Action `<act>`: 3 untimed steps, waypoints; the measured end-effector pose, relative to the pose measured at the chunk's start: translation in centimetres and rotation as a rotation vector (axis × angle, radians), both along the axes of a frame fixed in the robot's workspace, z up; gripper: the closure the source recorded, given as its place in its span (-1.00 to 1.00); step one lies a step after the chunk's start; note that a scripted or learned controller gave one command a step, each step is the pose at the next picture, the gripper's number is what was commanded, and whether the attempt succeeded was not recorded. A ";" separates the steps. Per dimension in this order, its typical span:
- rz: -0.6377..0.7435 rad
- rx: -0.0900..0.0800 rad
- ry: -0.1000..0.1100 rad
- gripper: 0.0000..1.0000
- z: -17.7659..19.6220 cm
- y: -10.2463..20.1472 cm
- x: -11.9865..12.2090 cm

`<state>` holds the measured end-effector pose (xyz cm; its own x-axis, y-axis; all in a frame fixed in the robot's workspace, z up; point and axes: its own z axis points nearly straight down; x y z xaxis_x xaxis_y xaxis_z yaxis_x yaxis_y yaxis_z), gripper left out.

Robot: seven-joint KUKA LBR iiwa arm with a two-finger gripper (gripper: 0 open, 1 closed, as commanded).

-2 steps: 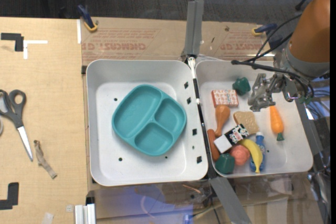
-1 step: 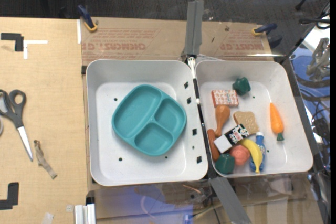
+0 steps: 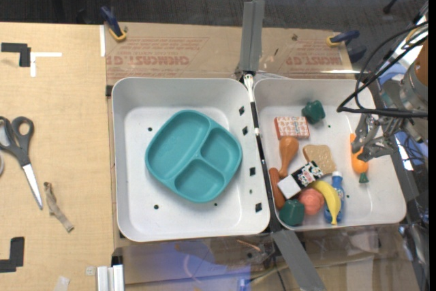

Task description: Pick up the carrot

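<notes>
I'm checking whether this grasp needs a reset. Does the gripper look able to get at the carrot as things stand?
Probably yes: the gripper hangs right at the carrot by the right bin's right wall, apart from the toy pile.

bright even light | soft shadows | sharp focus | mild glare

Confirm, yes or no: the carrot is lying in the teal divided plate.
No. The carrot is in the right bin by the gripper, while the teal plate sits in the left bin.
</notes>
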<state>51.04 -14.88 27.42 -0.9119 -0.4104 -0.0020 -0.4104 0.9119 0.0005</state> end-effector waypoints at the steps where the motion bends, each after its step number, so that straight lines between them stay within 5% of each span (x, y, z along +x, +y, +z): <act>1: 0.533 0.000 -0.001 1.00 -2.6 2.6 -0.9; 2: 0.667 -0.001 -0.003 1.00 0.4 9.3 0.1; 3: 0.666 0.000 -0.003 -1.00 0.4 9.3 0.1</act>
